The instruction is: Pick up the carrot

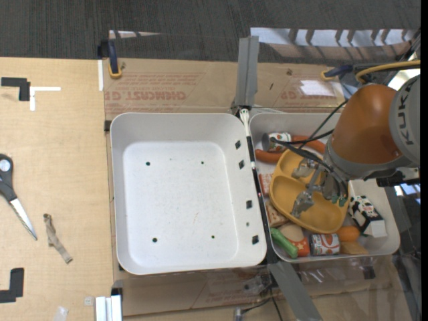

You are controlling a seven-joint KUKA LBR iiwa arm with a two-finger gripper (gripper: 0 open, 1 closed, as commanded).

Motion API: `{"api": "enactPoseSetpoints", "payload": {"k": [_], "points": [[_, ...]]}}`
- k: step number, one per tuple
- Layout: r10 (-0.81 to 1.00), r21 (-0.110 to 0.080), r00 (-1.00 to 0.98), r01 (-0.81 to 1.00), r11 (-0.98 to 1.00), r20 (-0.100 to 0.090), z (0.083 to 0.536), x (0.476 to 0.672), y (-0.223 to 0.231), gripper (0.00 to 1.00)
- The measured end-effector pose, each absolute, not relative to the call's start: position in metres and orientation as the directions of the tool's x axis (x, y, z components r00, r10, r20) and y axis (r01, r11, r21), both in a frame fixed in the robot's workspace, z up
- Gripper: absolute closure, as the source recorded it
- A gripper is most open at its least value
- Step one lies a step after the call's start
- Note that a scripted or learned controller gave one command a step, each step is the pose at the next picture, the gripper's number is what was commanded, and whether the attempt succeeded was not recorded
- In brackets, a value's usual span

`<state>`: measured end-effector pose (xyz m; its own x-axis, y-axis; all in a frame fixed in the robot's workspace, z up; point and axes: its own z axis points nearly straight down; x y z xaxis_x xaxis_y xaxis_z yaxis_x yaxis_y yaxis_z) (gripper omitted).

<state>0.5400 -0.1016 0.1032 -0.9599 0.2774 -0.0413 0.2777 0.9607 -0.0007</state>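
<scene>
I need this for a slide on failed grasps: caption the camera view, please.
Pincer poised above a yellow dish in the cluttered right bin, carrot lying behind it.

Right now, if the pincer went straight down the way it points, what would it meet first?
Most likely the yellow dish: the pincer hangs right over it in the right bin. The carrot lies off to the side, by the bin's far-left corner. Depth is unclear.

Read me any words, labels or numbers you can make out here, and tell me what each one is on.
"KU", cut off at the picture's edge: on the grey arm.
Red lettering, mirrored and too faint to read: on the cardboard sheet behind the bins.
Label too small to read: on the can in the right bin.
</scene>
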Motion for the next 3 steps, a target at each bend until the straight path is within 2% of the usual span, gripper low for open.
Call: {"api": "enactPoseSetpoints", "payload": {"k": [1, 2, 3], "points": [[0.404, 0.002, -0.914, 0.404, 0.915, -0.019, 0.101, 0.552, -0.097, 0.00], [0.529, 0.007, -0.848, 0.529, 0.849, -0.027, 0.101, 0.546, -0.097, 0.00], [0.539, 0.005, -0.842, 0.539, 0.843, -0.015, 0.100, 0.560, -0.099, 0.00]]}}
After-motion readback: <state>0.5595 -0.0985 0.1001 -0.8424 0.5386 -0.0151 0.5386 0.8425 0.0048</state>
